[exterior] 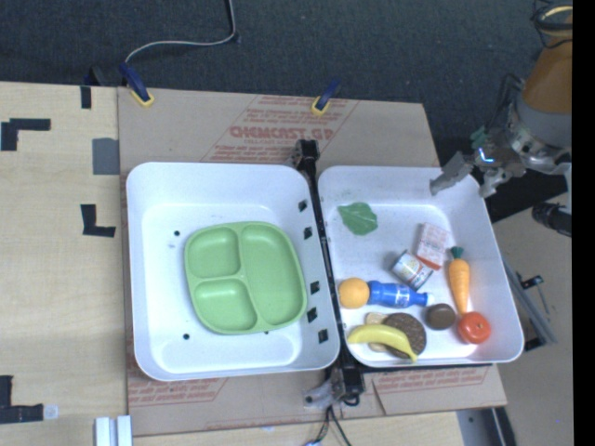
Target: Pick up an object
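Observation:
The right bin [390,182] holds several toy foods: a green leaf [357,217], a small pink-and-white carton [430,244], a tin can [409,268], a carrot [458,283], an orange [353,293], a blue bottle [398,295], a banana [381,338], a brown round piece [409,328], a small brown ball [441,317] and a red tomato [474,327]. My gripper [468,180] hangs over the bin's far right corner, above and beyond the carton. Its fingers stand apart with nothing between them.
The left bin [158,203] carries a green divided plate [245,276]. A black divider clip [307,151] sits where the two bins meet at the far edge. Cardboard lies under both bins, with a cable on the dark floor behind.

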Controlling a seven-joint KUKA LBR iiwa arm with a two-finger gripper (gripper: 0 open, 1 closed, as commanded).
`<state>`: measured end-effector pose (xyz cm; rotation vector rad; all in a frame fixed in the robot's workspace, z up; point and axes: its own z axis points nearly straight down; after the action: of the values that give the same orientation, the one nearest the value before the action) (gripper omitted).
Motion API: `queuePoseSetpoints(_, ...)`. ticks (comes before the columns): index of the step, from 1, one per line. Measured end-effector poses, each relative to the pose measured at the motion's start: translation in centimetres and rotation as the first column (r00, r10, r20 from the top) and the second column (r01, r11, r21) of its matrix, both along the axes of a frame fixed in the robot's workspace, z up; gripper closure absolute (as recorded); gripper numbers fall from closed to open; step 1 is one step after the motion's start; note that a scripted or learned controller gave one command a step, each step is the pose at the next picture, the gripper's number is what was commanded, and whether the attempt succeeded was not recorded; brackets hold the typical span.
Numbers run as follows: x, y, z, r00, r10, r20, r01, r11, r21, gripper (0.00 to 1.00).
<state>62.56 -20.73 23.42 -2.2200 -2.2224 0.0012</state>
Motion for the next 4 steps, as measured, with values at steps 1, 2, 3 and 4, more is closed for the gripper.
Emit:
queuePoseSetpoints(1, -3.3, 3.1, -13.6, 1.0, 0.0, 0.009, 0.0, 1.0, -0.002, 0.0)
queuePoseSetpoints(2, -5.5, -1.7, -8.1, 1.0, -0.001, 0.002, 0.001, 1.0, -0.002, 0.0)
queuePoseSetpoints(3, -4.9, 6.1, -14.4, 1.0, 0.0, 0.012, 0.0, 1.0, -0.005, 0.0)
queuePoseSetpoints(4, -4.8, 6.0, -13.4, 1.0, -0.001, 0.016, 0.001, 1.0, -0.009, 1.0)
